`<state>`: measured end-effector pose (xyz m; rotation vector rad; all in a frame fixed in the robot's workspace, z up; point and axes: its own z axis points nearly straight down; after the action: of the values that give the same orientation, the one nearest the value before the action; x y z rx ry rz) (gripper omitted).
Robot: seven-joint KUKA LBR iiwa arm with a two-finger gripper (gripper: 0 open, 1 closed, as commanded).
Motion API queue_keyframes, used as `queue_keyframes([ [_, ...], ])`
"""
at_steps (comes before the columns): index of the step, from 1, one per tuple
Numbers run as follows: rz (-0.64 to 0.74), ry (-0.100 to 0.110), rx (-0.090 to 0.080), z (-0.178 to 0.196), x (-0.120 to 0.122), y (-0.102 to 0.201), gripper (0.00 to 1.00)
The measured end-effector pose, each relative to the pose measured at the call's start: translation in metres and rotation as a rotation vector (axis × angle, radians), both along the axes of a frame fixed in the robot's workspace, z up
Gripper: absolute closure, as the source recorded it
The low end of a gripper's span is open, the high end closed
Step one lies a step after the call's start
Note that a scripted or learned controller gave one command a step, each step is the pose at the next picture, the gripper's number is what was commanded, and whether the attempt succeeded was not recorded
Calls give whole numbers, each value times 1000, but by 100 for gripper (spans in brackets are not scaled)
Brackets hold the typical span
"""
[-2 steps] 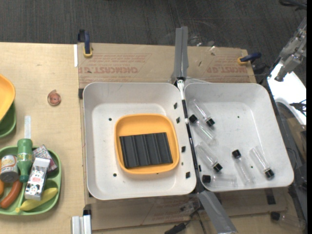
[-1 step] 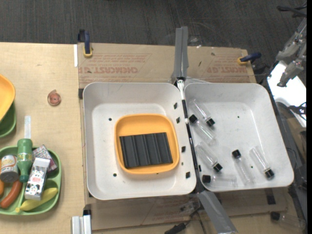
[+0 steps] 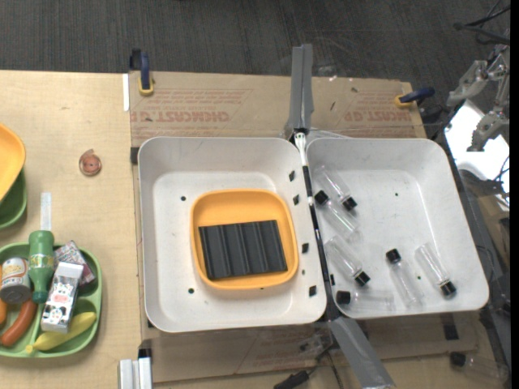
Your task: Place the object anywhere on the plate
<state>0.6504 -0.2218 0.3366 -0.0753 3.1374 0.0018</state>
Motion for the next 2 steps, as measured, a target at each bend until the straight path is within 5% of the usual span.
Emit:
queue_keyframes([
  [2, 689, -3, -1, -31, 10, 0, 0],
])
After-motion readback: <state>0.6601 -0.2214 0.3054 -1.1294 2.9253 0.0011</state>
